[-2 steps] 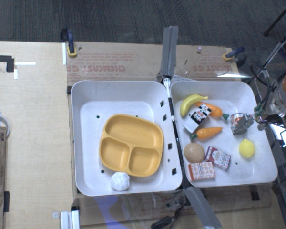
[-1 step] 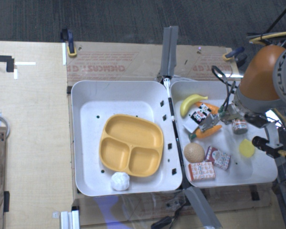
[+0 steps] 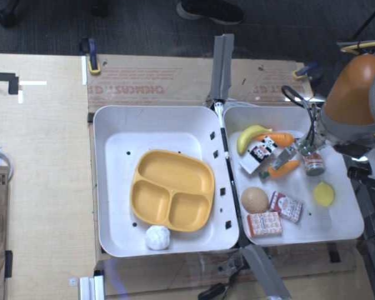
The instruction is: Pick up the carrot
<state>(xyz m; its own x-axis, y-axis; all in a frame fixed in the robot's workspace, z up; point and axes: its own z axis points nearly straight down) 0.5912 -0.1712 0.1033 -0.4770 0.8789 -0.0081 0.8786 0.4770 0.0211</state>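
Orange against the white right bin, your carrot lies tilted in the bin's upper half, just below the banana. The gripper sits directly over the carrot's upper edge, its metal fingers touching or nearly touching it; you cannot tell from here whether they are parted or closed, nor whether the carrot lies between them. A black-and-white carton lies just left of the carrot, a small can just right, and a second orange piece above it.
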